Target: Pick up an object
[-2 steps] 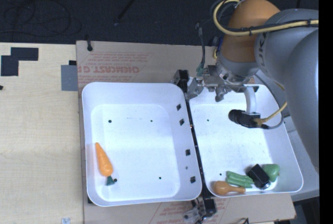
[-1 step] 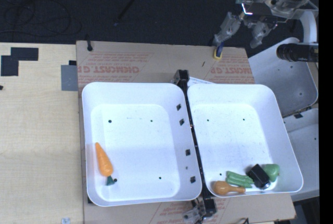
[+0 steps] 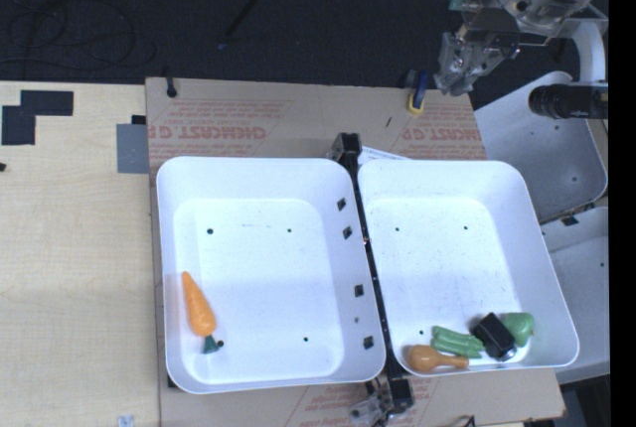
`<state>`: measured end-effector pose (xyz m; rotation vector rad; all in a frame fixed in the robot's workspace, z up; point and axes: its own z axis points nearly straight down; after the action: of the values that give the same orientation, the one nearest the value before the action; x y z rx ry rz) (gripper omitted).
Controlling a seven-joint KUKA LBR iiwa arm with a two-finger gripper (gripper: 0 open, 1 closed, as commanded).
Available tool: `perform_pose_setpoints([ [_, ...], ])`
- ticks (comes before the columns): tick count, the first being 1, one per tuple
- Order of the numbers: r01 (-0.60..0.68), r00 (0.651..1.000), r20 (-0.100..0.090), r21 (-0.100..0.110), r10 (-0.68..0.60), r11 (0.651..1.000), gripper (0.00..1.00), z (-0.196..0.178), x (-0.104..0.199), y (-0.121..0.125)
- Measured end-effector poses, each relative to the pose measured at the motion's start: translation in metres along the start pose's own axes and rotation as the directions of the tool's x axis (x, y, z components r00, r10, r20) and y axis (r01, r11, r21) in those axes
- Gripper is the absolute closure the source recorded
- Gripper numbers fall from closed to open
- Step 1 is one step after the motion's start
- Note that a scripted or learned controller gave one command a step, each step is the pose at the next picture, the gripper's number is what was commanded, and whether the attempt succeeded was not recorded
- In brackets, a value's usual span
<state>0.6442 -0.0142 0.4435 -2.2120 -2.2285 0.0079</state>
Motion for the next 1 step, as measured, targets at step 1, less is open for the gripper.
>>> perform_pose_setpoints([
  [1, 0.006, 1.000, -0.007, -0.012, -0.006, 1.000, 1.00, -0.1013, 0.1146, -0.0462],
])
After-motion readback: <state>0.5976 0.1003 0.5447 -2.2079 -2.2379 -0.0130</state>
